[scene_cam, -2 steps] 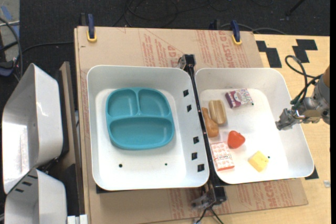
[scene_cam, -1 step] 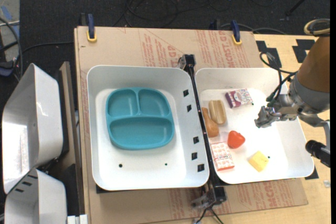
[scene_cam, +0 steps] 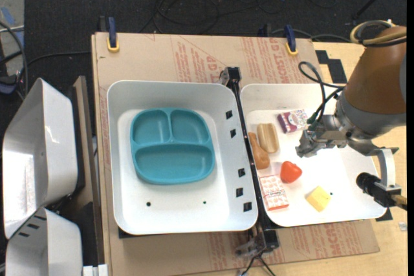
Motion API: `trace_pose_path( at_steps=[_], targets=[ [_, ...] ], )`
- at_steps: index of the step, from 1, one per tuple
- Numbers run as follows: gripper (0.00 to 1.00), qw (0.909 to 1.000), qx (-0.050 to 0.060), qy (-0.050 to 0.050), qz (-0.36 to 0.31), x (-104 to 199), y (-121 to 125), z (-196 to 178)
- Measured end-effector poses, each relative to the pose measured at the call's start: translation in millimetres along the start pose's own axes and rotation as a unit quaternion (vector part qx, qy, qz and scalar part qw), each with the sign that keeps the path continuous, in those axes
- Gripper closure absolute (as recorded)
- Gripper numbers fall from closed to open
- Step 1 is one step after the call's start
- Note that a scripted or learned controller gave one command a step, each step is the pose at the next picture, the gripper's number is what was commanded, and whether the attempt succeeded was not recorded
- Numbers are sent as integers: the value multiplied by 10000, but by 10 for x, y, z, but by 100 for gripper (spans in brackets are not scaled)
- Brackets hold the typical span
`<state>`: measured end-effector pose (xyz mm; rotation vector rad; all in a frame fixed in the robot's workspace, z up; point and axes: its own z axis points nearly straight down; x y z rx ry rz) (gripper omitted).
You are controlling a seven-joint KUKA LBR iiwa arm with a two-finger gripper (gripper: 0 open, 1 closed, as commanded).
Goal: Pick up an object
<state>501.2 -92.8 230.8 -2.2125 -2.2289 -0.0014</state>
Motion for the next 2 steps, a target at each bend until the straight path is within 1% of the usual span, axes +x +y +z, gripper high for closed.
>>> trace_pose_path(
  at_steps=[1,2],
  targets=[
    [100,10000,7,2,-5,565,59,102],
    [100,10000,-1,4,-9,1179,23,66]
  ],
)
